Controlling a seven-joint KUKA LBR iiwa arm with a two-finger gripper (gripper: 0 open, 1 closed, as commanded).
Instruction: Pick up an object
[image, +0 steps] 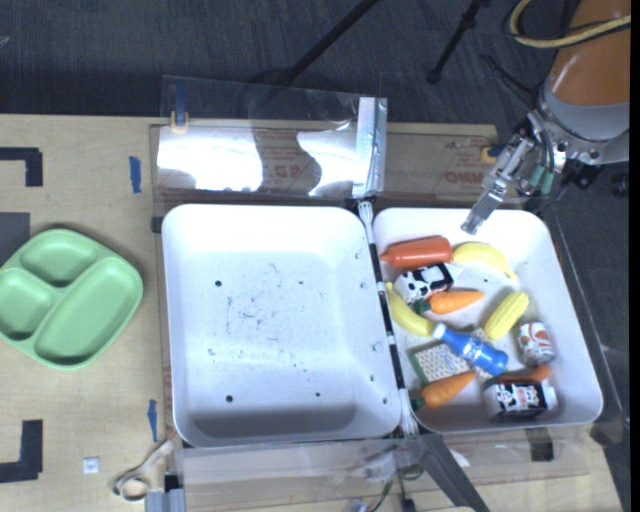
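arm enters from the right, orange band visible at the top right corner. tool (484, 213) hangs over the back rim of the right bin (575, 300), tilted down and to the left, nothing between its tips; cannot tell how wide it stands.

right bin contents, all crowded together:
- red sausage-shaped toy (416, 249) at the back, just below the tool tip
- yellow banana (487, 256) beside it, to the right
- small black-and-white cow-print carton (424, 284), touching an orange carrot (457, 300)
- second yellow banana (405, 315) along the left wall
- corn cob (505, 312), tilted
- blue bottle (474, 350) lying across the middle
- small can (537, 343) near the right wall
- second carrot (447, 388) toward the front
- second cow-print carton (519, 398) at the front right

left bin (190, 250) sits touching the right one, faint marks on its floor. green divided tray (66, 297) lies on the worktop (90, 140), well apart to the left.
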